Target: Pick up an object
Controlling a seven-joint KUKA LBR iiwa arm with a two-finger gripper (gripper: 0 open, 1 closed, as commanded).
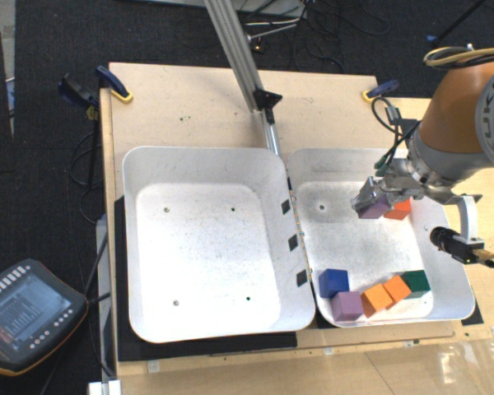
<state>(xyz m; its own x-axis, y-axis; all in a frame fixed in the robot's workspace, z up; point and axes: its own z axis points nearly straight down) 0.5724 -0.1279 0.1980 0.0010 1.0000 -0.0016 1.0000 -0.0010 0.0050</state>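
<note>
My gripper [377, 201] hangs over the upper part of the right bin [329, 189], reaching in from the right. A purple block [371, 211] shows directly under its tip, partly covered by it, and a red-orange block [400, 211] lies just to the right of that one. I cannot tell whether the purple block is gripped or simply lying beneath. Along the bin's near edge sit a blue block [333, 281], a second purple block [347, 305], an orange block [379, 295] and a green block [414, 284].
The left bin [148, 171] lies beside the right one. A slanted metal pole [235, 44] comes down to the gap between the bins' far ends. A teach pendant [25, 315] rests at lower left, off the bench. Clamps [111, 85] hold the board's far corners.
</note>
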